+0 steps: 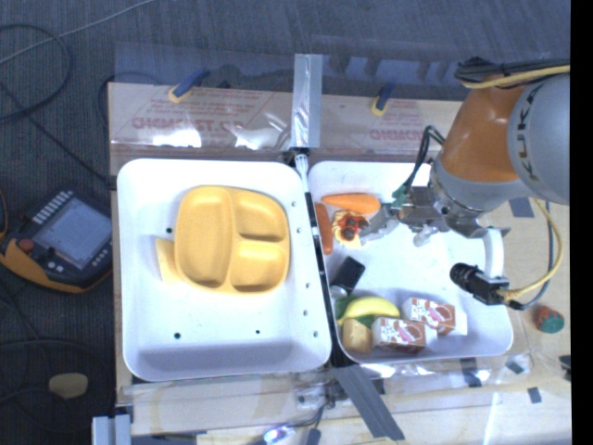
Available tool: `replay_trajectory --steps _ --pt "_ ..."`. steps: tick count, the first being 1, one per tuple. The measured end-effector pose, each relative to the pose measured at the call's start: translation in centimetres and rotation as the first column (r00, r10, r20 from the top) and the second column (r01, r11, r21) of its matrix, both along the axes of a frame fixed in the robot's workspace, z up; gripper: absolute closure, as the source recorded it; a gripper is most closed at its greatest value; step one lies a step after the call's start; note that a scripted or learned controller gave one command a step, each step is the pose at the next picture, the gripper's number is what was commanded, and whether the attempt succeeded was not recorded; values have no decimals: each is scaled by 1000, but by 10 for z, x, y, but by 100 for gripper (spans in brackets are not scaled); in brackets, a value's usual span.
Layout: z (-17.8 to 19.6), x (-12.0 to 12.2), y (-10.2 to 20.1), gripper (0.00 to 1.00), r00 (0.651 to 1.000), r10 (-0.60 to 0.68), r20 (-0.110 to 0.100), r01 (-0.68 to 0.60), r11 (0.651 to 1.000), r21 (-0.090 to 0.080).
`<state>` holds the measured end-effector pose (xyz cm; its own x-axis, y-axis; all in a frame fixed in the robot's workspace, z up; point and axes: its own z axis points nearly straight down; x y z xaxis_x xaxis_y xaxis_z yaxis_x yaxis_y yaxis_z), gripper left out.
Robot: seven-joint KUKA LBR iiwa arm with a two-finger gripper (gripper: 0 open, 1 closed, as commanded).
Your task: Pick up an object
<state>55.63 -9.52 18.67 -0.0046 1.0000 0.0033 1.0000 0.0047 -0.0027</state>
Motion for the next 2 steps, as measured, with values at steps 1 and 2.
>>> replay_trajectory --steps 1,2 --pt "-5 53 26 0 999 -51 -1 51 999 -2" --pt "-77 90 0 0 1000 -5 -1 5 1000 -8"
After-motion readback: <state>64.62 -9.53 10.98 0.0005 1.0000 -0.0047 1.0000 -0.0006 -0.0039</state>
